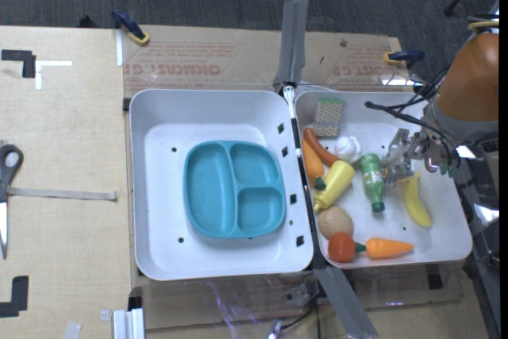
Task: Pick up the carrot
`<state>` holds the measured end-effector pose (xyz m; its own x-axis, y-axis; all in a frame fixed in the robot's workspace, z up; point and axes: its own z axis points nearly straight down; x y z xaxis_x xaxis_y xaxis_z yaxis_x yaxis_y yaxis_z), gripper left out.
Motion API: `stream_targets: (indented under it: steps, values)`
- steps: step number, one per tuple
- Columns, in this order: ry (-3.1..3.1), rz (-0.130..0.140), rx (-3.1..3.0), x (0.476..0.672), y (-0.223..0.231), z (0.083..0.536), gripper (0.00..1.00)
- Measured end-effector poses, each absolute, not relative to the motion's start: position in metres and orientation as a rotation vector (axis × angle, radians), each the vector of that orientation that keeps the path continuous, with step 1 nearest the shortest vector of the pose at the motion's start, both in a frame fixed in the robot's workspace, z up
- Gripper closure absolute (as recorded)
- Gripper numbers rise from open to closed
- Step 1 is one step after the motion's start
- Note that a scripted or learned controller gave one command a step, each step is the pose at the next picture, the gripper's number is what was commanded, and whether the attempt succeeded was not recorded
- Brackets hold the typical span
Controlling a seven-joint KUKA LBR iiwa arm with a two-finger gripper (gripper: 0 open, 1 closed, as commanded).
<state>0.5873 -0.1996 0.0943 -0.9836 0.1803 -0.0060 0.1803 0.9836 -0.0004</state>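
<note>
Carrot [389,248] lies flat along the front edge of the right bin [444,250], tip toward the bin's front-right corner, its stem end just beside a red tomato [341,248]. I see the gripper [399,155] over the bin's middle, well apart from the carrot, between a green bottle [372,181] and a banana [416,202]. Can't tell whether its fingers are apart or together. Left bin [151,250] carries 1 teal divided plate [235,189]. Yellow corn [335,183] sits by the right bin's left wall.
</note>
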Motion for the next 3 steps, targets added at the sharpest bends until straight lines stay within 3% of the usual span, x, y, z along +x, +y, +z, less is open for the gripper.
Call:
stream_targets:
  steps: [1,2,3]
  values:
    - [3.110,-0.001,0.412,0.524,-0.216,0.150,1.00]
    - [3.111,-0.001,0.411,0.524,-0.216,0.150,0.00]
    - [3.133,-0.001,0.166,0.516,-0.193,0.093,0.00]
